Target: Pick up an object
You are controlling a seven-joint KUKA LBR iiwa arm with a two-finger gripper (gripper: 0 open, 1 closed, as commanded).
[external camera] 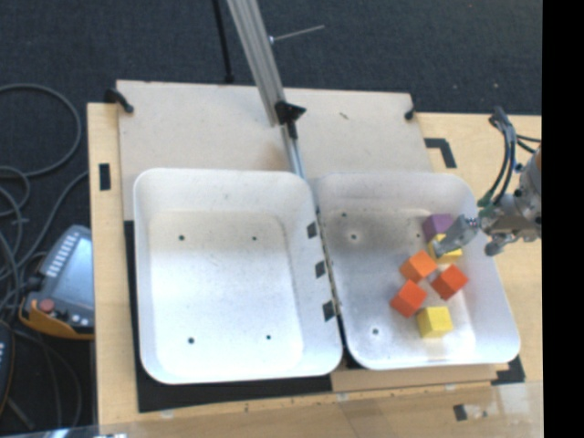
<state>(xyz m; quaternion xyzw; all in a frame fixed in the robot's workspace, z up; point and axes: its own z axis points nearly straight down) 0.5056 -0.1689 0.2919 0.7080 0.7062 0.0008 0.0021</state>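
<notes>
Your gripper (470, 231) hovered near the right bin's (383, 345) right edge beside the purple block (440, 224); grip state unclear, nothing visibly lifted.

I am working over a light wooden bench (105, 272) that is standing on a dark carpet floor (411, 26). A pale board (210, 126) is lying across the far part of the bench. A grey metal rail (254, 44) is rising from the board's far edge. Black cables (27, 144) are curling on the floor beyond the bench's left edge, near a handheld controller (62, 281).
</notes>
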